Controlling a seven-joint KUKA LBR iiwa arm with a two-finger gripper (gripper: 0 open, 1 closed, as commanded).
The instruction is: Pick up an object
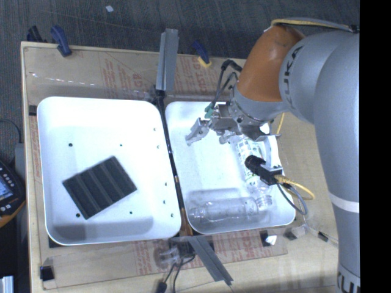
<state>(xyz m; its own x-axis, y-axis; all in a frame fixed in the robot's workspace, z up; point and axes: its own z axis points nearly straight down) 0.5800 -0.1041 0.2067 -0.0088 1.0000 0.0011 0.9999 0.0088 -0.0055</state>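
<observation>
My gripper (211, 133) hangs over the upper part of the right bin (183, 163), open, with only white bin floor showing between its fingers. A clear plastic bottle (223, 209) lies on its side along that bin's near wall. A second clear bottle with a printed label (252, 160) lies along the right wall, just right of and below the gripper, partly hidden by the arm's black cable fitting. A black ribbed flat slab (99, 186) lies in the left bin (55, 112), far from the gripper.
The grey arm with its orange band (275, 54) covers the right bin's far right corner. A raised divider (170, 163) separates the two bins. Yellow and black cables (293, 191) trail over the right bin's right rim.
</observation>
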